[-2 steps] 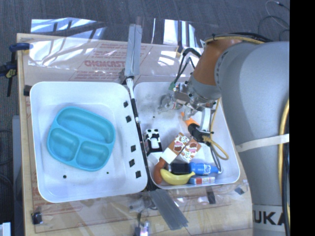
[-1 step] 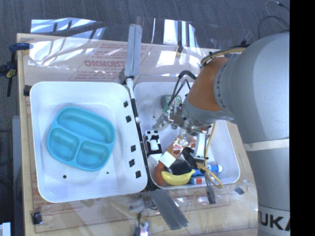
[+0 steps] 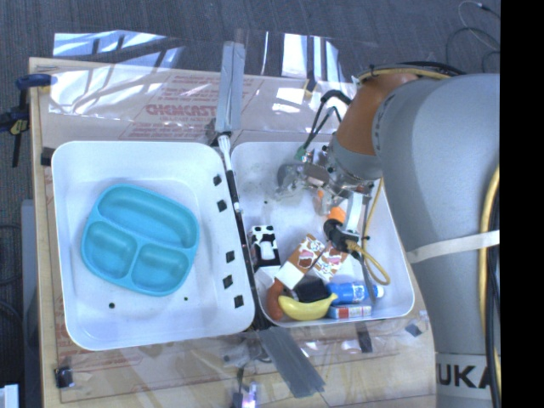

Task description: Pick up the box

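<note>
Behind the arm [image 3: 442, 168], box [image 3: 316, 258] half-hidden.

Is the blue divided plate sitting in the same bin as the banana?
No: the blue plate lies in the left bin, the banana in the right bin.

2 white bins [image 3: 76, 228] sit here; the left holds a turquoise tray [image 3: 140, 240]. The right holds a brown-and-white patterned box [image 3: 316, 259], a yellow banana [image 3: 308, 307] and a black-and-white block [image 3: 266, 245].
</note>
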You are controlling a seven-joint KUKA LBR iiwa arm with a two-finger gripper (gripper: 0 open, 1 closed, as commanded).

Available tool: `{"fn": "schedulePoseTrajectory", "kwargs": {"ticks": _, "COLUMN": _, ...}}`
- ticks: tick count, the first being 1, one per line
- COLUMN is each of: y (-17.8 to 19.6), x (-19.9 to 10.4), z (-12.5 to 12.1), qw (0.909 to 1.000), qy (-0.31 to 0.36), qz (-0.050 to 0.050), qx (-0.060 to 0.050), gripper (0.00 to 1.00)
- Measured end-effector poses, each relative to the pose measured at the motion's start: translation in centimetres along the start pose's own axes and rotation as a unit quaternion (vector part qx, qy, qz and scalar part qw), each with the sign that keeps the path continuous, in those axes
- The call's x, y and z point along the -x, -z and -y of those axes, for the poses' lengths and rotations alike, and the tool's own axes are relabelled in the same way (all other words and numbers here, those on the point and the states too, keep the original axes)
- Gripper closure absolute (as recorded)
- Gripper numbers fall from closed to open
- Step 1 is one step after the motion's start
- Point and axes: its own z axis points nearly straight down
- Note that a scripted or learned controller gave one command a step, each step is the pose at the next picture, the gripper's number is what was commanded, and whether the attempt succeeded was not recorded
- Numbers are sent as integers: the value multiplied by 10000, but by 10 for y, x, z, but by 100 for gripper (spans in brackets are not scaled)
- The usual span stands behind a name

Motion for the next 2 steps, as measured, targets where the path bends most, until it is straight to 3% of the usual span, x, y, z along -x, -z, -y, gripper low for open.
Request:
{"fn": "schedulePoseTrajectory", "kwargs": {"ticks": 1, "y": -1, "x": 25, "z": 59, "qw": 9993, "qy": -380, "qz": 8, "qx": -11, "gripper": 0}}
{"fn": "schedulePoseTrajectory", "kwargs": {"ticks": 2, "y": 7, "x": 25, "z": 59, "qw": 9993, "qy": -364, "qz": 8, "qx": -31, "gripper": 100}}
